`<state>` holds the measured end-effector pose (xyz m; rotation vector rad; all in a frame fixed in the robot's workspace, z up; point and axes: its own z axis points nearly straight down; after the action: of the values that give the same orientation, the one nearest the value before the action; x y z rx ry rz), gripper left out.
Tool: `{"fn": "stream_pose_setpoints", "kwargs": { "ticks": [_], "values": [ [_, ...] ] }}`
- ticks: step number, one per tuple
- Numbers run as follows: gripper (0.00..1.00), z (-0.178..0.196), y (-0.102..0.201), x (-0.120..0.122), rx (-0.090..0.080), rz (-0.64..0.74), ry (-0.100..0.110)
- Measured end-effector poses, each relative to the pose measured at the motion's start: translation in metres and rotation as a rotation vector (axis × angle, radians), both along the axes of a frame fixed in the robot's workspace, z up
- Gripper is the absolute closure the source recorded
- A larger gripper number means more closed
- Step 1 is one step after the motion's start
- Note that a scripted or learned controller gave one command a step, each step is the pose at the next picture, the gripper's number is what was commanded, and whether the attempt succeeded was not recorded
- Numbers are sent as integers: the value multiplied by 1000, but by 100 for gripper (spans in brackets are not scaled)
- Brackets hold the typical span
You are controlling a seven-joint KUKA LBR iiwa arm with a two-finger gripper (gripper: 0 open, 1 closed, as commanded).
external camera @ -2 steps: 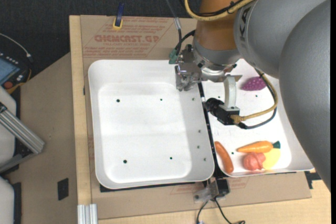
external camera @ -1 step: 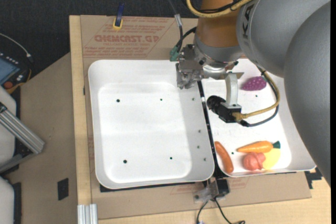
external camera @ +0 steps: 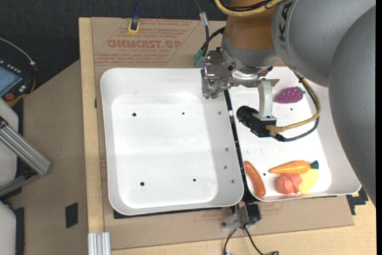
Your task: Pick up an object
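Observation:
In the right bin [external camera: 334, 146] lie a purple bunch of grapes [external camera: 290, 94] at the back, an orange carrot [external camera: 290, 168], a red sausage [external camera: 255, 179], a pink round piece [external camera: 287, 184] and a yellow piece [external camera: 308, 182] at the front. My gripper [external camera: 210, 84] hangs under the orange wrist band, over the back end of the divider between the two bins. It is left of the grapes and well behind the front group. The wrist covers much of it, and I see nothing in it.
The left bin [external camera: 161, 146] is a white tray with small dark dots. The bench's cardboard [external camera: 149, 39] runs behind both bins. My grey arm [external camera: 334, 27] covers the right bin's back right corner.

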<state>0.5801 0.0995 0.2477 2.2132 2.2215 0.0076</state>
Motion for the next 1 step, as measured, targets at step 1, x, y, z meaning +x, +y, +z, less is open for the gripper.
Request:
{"fn": "stream_pose_setpoints", "kwargs": {
  "ticks": [1],
  "values": [
    [100, 10, 0, 0, 0, 1, -2]
  ]
}}
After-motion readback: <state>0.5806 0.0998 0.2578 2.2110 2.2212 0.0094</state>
